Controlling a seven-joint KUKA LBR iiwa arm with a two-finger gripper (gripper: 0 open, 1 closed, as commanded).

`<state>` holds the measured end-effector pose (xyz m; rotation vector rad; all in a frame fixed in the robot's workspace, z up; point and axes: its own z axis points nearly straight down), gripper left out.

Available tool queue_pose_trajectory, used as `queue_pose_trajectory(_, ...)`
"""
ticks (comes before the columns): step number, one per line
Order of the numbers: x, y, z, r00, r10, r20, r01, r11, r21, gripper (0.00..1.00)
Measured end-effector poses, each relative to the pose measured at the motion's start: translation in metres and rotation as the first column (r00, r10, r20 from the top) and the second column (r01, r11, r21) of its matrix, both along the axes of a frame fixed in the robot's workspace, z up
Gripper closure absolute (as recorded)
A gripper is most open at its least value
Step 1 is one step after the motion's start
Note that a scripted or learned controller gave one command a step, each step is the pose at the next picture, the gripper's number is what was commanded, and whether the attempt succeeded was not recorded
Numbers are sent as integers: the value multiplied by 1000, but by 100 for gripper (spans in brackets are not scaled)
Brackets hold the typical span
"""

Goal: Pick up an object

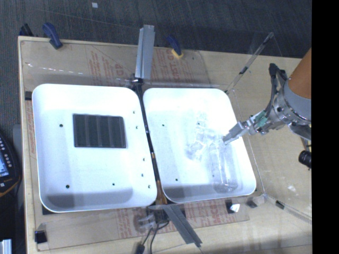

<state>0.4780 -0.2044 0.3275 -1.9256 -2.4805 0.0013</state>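
A dark, ribbed rectangular block [99, 130] lies flat in the left bin [47, 189]. In the right bin [164, 179] there are clear plastic things that are hard to make out against the white: a crumpled cluster [197, 139] near the middle and a long, bottle-like piece [222, 169] toward the front right corner. My gripper [231, 136] reaches in over the right bin's right rim, pointing down and left. Its tip sits just right of the clear cluster and above the top end of the long clear piece. Nothing is visibly held.
A metal bar [144, 52] stands behind the seam between the bins, and another [180, 227] lies in front of it. Blue clamps [53, 36] grip the bench's far edge. A clear panel rises to the right of the right bin.
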Motion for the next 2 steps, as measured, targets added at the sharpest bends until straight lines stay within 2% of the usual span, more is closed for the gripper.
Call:
queue_pose_trajectory(1,-1,2,-19,991,-135,1,135,991,0,0)
queue_pose_trajectory(2,-1,1,-28,960,-280,-2,280,960,1,0)
